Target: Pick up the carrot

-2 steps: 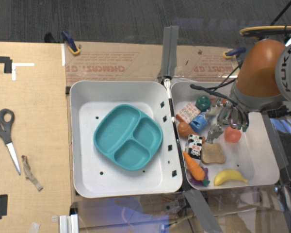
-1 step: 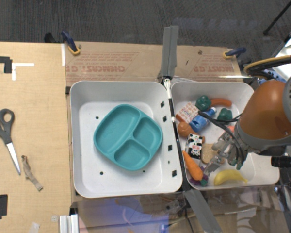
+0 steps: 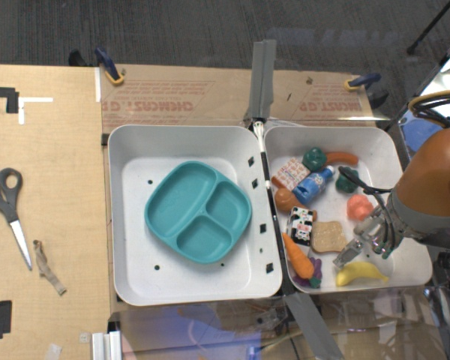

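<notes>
I see the gripper [image 3: 350,255], fingers apart and holding 0 items, right of the carrot [image 3: 298,254], grasp still undone.

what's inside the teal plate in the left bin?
Nothing visible: all three compartments of the teal plate show bare. It lies flat on the left bin floor, so whatever is beneath it is covered. The carrot sits in the right bin.

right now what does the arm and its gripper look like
The arm is rounded, with a broad orange band and a grey section below it. Its gripper is small and metallic, silver-grey with dark parts, ending in two thin fingers. A dark cable loops beside the wrist.
</notes>
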Robot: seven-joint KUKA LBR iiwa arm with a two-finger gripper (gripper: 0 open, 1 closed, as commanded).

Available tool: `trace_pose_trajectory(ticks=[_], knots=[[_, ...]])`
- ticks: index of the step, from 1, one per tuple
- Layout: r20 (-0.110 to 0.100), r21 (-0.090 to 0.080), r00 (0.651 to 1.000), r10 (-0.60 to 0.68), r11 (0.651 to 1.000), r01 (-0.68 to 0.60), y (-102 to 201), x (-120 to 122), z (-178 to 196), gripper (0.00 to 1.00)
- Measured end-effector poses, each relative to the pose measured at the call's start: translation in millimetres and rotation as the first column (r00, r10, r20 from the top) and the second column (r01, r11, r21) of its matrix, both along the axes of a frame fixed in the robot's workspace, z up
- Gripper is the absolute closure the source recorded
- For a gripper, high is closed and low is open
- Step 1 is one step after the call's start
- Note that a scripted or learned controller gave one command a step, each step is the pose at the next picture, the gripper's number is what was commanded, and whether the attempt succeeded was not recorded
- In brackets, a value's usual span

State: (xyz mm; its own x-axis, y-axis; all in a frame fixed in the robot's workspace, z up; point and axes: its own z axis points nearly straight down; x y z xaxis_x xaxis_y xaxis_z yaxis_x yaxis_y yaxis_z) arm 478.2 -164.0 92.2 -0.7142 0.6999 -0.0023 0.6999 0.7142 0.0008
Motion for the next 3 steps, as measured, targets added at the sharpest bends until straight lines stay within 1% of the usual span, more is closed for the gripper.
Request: trace_pose_trajectory(ticks=[1, 2, 3], knots=[[0.003, -0.003, 0.982, -0.189, 0.982, 0.189, 58.0, 25.1, 0.4, 0.0], [-0.001, 0.001, 0.926, -0.377, 0.926, 0.377, -51.6, -0.2, 0.1, 0.0], [-0.002, 0.0, 0.863, -0.506, 0.863, 0.506, 55.8, -0.9, -0.9, 0.0]])
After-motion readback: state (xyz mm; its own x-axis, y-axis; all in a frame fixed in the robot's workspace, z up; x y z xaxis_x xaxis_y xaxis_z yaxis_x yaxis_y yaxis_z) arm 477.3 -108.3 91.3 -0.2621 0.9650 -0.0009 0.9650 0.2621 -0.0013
